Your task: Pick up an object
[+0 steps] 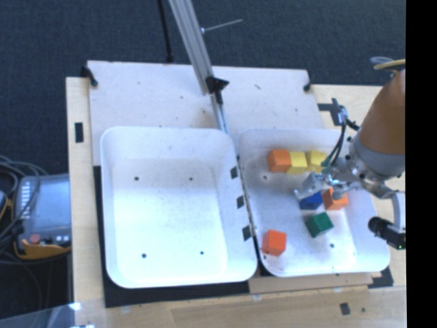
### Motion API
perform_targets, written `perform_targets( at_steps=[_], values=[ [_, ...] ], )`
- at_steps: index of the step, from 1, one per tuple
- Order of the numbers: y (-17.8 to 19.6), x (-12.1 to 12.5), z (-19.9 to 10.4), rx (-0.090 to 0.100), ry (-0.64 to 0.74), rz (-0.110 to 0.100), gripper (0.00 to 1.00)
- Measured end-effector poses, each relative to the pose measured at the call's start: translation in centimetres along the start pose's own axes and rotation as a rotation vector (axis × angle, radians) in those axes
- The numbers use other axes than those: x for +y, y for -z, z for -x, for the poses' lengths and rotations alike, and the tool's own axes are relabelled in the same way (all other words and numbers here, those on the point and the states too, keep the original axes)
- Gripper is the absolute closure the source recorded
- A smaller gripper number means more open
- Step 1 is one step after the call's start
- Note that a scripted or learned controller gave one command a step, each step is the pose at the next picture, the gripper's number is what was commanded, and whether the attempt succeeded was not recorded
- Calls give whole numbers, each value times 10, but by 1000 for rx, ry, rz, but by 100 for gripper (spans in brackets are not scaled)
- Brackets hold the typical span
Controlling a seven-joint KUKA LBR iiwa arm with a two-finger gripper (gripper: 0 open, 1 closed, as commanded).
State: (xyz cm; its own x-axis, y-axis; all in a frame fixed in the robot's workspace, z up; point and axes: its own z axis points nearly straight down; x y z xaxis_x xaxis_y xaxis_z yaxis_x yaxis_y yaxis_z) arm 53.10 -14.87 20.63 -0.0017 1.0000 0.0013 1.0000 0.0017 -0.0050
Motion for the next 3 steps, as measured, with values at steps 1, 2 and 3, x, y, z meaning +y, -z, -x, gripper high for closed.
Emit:
perform_targets(
  at_steps=[1, 2, 3],
  values=[
    [3, 1, 0, -2, -3, 6, 0],
    [-61, 0, 2, -1, -4, 0, 0],
    [-109, 2, 4, -3, -5, 9, 0]
  ],
)
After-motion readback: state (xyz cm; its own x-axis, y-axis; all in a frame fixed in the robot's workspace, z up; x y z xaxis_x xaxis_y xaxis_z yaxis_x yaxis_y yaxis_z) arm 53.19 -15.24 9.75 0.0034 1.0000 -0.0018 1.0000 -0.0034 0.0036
